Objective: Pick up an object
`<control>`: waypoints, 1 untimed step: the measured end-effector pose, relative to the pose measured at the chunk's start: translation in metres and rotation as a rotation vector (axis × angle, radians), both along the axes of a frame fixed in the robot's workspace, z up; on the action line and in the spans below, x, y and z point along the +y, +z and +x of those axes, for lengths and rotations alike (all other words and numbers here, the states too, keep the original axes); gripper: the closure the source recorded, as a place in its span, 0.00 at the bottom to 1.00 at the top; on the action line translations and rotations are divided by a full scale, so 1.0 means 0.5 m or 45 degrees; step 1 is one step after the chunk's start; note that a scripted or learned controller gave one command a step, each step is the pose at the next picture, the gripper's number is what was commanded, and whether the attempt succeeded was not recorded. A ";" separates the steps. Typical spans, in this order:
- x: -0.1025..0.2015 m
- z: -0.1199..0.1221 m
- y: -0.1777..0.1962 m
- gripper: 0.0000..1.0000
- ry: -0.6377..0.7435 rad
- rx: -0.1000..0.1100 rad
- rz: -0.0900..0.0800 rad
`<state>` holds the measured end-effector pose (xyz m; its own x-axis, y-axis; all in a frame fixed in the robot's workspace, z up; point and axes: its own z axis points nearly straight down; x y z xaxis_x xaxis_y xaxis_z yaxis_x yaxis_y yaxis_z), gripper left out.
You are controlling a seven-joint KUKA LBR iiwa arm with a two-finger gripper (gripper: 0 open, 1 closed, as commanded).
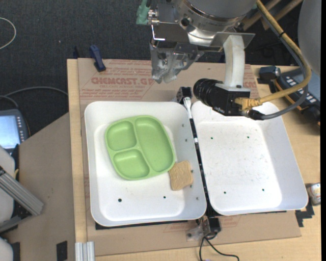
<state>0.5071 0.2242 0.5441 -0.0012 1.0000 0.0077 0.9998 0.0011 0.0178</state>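
While the claw (165, 71) hangs over the brown cardboard (122, 81) at 12 o'clock of the left bin (92, 168), just past that bin's back edge, nothing sits between it and the bin floor below. It touches nothing and it holds nothing. I cannot tell if the claw is apart or together, because it is seen from above and its metal parts blur into one shape.

A green plate (140, 148) with three sections lies flat in the left bin. It sits a bit toward 10 o'clock of the bin's middle. A band of white floor runs all around it, thin at 12 o'clock and 9 o'clock and wide at 6 o'clock. A tan square (181, 176) lies at 4 o'clock of the plate, right against its rim and near the bin's right wall.

White floor with small dark specks fills the right bin (285, 153). The two bins meet along a dark line in the middle.

From the top right, the grey arm (214, 15) comes in with its wrist pointing down. A blue clip (97, 57) lies on the cardboard at 11 o'clock, well apart from the claw.
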 end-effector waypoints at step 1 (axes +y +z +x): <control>-0.136 0.115 -0.148 1.00 -0.011 0.032 -0.015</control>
<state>0.5644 0.1561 0.4702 0.0075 1.0000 -0.0039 0.9999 -0.0075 -0.0072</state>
